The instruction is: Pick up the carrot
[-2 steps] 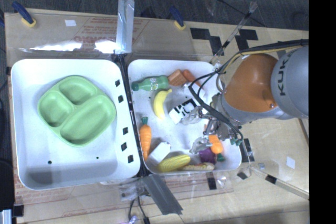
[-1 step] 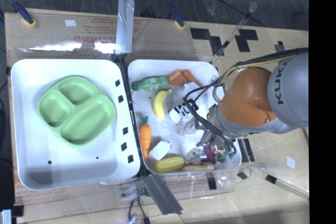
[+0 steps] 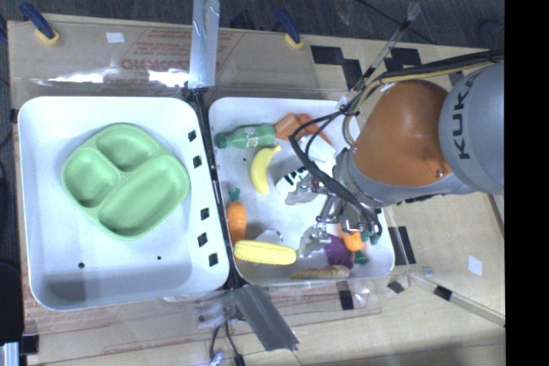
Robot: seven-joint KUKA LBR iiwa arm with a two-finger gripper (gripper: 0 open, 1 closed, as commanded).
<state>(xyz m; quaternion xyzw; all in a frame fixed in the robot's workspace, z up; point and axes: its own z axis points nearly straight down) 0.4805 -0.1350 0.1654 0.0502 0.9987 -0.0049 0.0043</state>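
Hovered with gripper [image 3: 330, 223] low in right bin [image 3: 257, 109], finger state impossible to tell. Needed shifting left onto carrot [image 3: 236, 219], clear of corn cob [image 3: 265, 252].

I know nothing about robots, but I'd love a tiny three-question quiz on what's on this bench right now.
1. True or false: the carrot lies in the same bin as the green divided plate.
2. Which lies nearest the carrot? A) the green bottle B) the corn cob C) the purple toy
3. Fill in: the hand is over the ___ bin, as the camera sees it.

Key: 1 false, the carrot is in the right bin near its left wall. 2 B. 3 right.
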